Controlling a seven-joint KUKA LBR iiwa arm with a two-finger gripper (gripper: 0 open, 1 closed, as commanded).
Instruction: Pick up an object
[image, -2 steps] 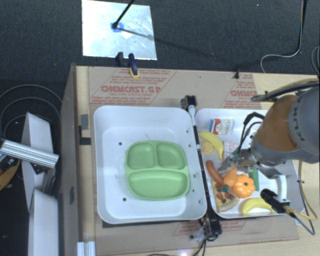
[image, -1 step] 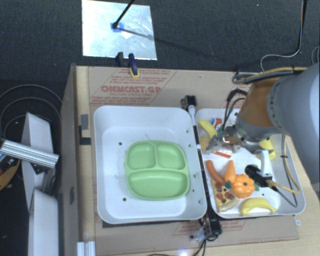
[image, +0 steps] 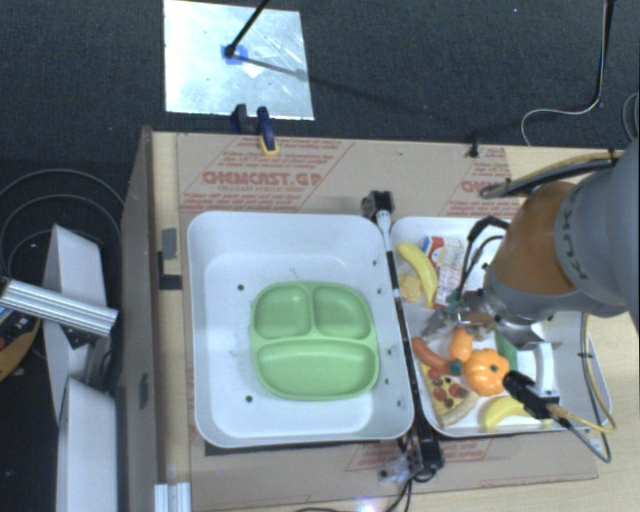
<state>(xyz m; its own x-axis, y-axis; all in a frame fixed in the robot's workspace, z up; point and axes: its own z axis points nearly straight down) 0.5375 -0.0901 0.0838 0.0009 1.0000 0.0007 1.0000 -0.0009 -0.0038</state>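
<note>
Gripper surroundings: toys packed close on all sides in right bin.
Just left: banana, bin divider.
Below: pumpkin, pizza slice.
Far left: green tray, open white floor around it.

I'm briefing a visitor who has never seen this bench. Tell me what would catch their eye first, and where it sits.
The light green plastic divided plate lies alone in the middle of the left white bin. The right white bin is crowded with toy food: a yellow banana near its top, a small orange pumpkin and a pizza slice lower down. The grey arm with its orange band hangs over that pile.
</note>
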